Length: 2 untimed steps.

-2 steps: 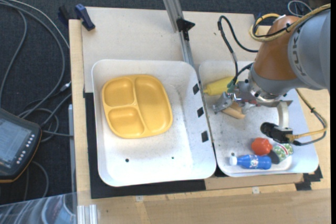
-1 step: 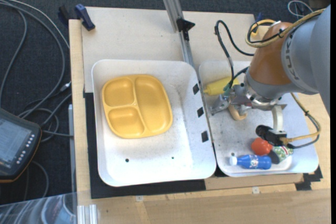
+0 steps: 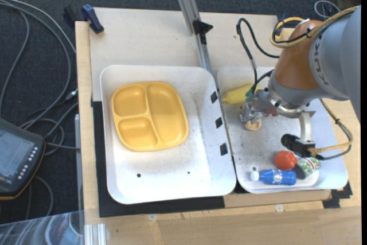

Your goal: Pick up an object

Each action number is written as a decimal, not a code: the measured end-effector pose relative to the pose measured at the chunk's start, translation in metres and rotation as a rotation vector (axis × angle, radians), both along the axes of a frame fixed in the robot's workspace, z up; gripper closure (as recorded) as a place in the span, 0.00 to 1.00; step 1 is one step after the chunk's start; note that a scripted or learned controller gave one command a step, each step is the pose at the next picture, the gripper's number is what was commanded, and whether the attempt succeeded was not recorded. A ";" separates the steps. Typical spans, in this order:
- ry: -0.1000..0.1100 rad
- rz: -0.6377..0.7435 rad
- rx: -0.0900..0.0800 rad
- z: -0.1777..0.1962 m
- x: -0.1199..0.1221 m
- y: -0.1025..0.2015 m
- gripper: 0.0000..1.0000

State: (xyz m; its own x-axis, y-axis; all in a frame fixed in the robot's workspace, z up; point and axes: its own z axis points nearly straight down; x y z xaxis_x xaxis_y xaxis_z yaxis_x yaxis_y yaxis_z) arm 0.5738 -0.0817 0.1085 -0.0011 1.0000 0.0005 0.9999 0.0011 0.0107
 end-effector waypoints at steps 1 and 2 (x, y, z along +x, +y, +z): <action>0.004 -0.001 -0.002 0.060 0.001 -0.009 1.00; 0.004 0.000 -0.001 0.108 0.010 -0.006 1.00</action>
